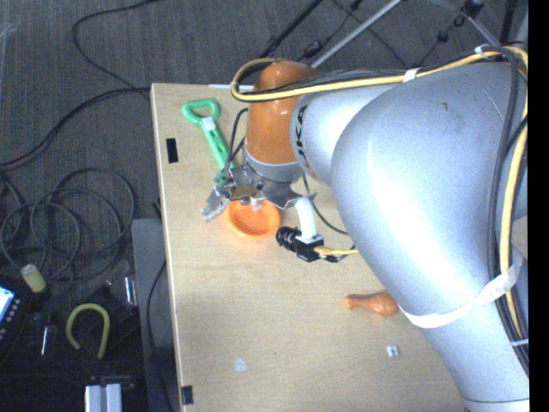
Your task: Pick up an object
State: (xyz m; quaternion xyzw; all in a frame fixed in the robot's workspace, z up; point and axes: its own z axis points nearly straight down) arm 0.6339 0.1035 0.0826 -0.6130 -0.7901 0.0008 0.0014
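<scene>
Camera view puts my fingers just above the orange disc, spread or pinching I cannot tell. Green-handled tool lies just beside; I might snag it instead.

A robotics lab is showing here: black cables are lying looped over grey carpet at the frame's left, tripod legs are crossing the top, and a wooden bench is sitting at centre.

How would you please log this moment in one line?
arm: over bench | gripper: beside orange disc, green tool | grasp: unconfirmed | orange pear-shaped piece: untouched
</scene>
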